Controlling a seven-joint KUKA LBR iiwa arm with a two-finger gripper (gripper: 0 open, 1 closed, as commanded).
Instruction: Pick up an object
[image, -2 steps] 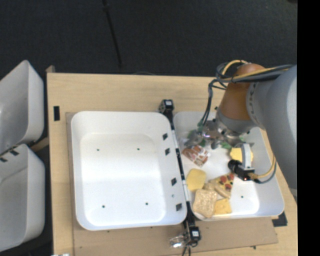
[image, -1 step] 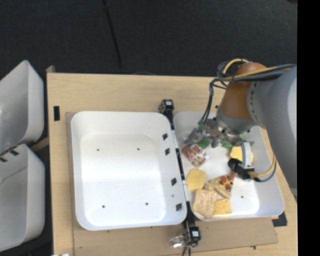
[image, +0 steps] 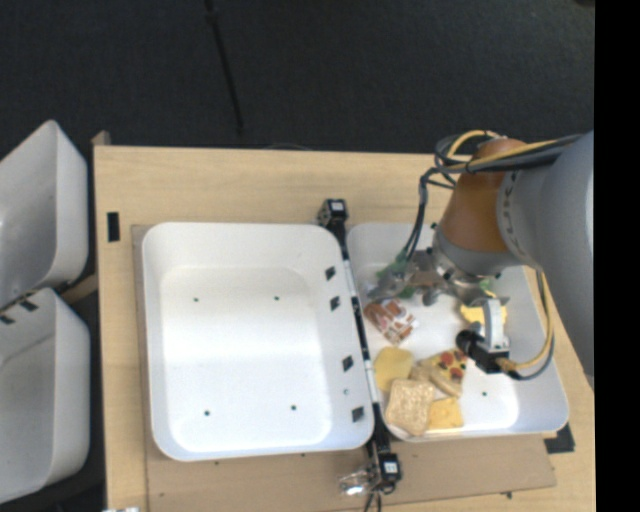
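The grey arm with the orange band (image: 480, 215) reaches down into the right-hand shallow white plastic bin (image: 535, 405), and its jaws (image: 425, 283) sit low among the clutter near that bin's far left corner — whether they are open, closed or gripping anything I cannot tell, since the wrist hides them.

The candidates all lie in this bin: a reddish-brown speckled wrapped piece (image: 390, 318) just below the wrist, a pale yellow rounded piece (image: 392, 365), a tan square cracker-like slab (image: 410, 405), a small multicoloured piece (image: 450, 370) and a yellow block (image: 495, 318) beside the black cable fitting. The left-hand white bin (image: 160, 300) on the wooden worktop (image: 250, 185) plays no part.

The main risk is a miss or a double grab: the pieces near the bin's front lie touching or overlapping, so jaws closing there could nip an edge and let it slip, or drag a neighbour along. The flat slab (it looks thin and low) offers little to pinch. Working close to the divider wall, the jaws may also strike the rim — and the loose cable could snag small items.
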